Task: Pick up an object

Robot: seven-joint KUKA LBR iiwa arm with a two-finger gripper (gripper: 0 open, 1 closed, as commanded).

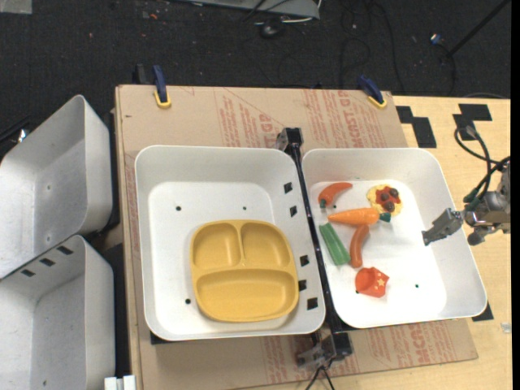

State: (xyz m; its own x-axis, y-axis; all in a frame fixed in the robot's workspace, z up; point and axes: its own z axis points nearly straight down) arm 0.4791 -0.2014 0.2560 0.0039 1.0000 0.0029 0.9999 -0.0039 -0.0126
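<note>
Toys crowd the right bin (pixel 422 177): carrot (pixel 355 215), sausage (pixel 357 246), green stick (pixel 333 244), touching around its centre. Tool (pixel 443 226) sits at the bin's three o'clock rim; its state I cannot tell. Risk, I judge: a descent into that cluster nudges neighbours and grips nothing.

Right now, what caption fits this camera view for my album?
Toy foods like an orange plastic carrot fill the right white bin; a yellow divided plate sits left.
</note>
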